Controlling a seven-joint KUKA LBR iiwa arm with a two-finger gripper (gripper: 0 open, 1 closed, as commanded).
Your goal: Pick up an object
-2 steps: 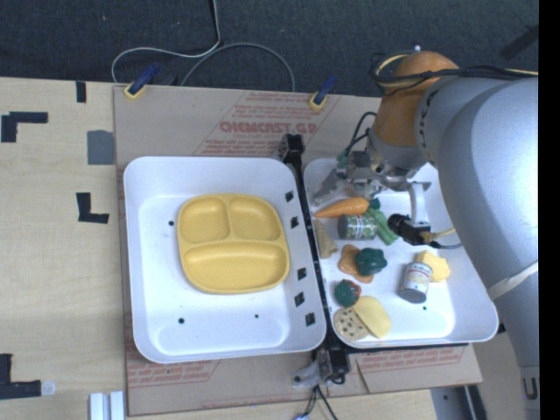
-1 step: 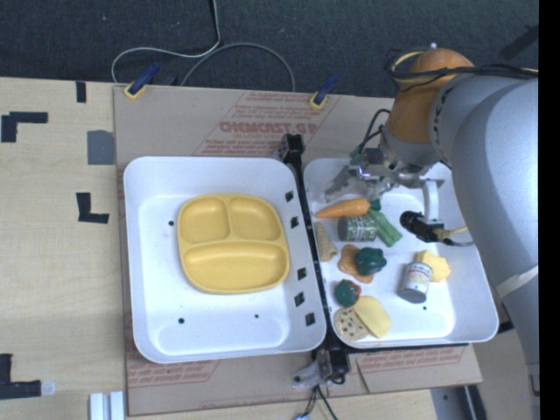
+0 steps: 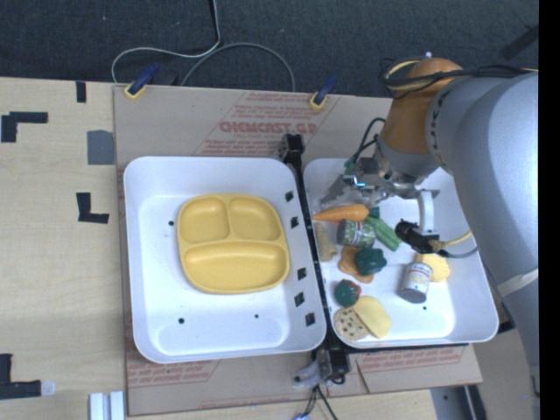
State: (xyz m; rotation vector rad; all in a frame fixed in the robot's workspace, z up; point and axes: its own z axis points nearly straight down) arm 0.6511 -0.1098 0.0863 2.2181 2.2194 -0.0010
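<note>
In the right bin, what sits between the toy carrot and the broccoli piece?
In the camera view, a small green-labelled jar sits between the carrot and the broccoli, near the right bin's left side.

yellow tray (image 3: 233, 243), white bins (image 3: 149, 234), orange carrot (image 3: 341, 213)

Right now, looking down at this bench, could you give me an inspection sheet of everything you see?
Surface: two white bins side by side, left bin, right bin, on cardboard.
Job's things: toy foods piled in the right bin, among them a carrot, a small can, a yellow piece.
Clutter: yellow divided plate in the left bin.
Grippers: gripper low over the carrot; nothing seen held.
Cables: white cable looping behind the bench.
Surroundings: dark carpet.
</note>
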